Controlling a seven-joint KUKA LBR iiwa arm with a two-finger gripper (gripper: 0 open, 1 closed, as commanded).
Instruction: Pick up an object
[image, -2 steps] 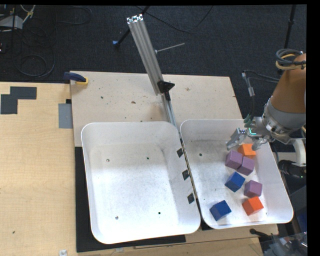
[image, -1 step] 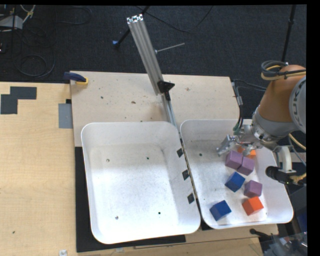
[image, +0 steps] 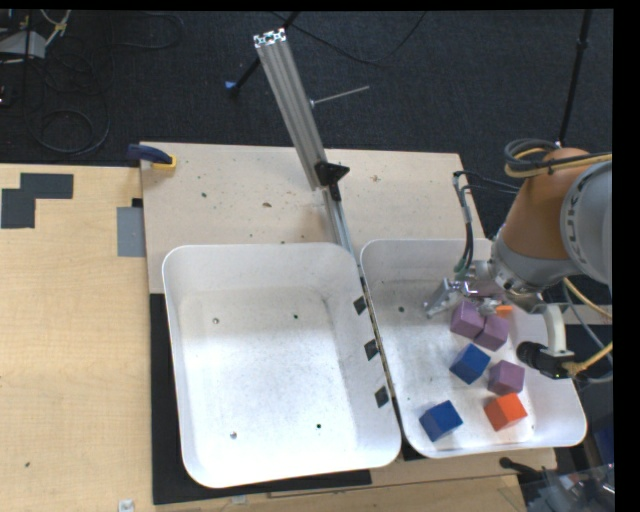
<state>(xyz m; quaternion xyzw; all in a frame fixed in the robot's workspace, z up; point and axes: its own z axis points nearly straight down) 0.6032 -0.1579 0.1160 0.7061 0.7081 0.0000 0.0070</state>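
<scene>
Hovering low in the right bin (image: 560, 432), your fingers (image: 447, 297) sit beside the purple cubes (image: 476, 324); can't tell their state—centre over one cube before closing.

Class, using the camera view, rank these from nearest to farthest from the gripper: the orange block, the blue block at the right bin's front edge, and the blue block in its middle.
Measured from the gripper:
1. Middle blue block, just below the gripper.
2. Orange block, front right.
3. Front blue block, front edge; close to the orange one.
</scene>
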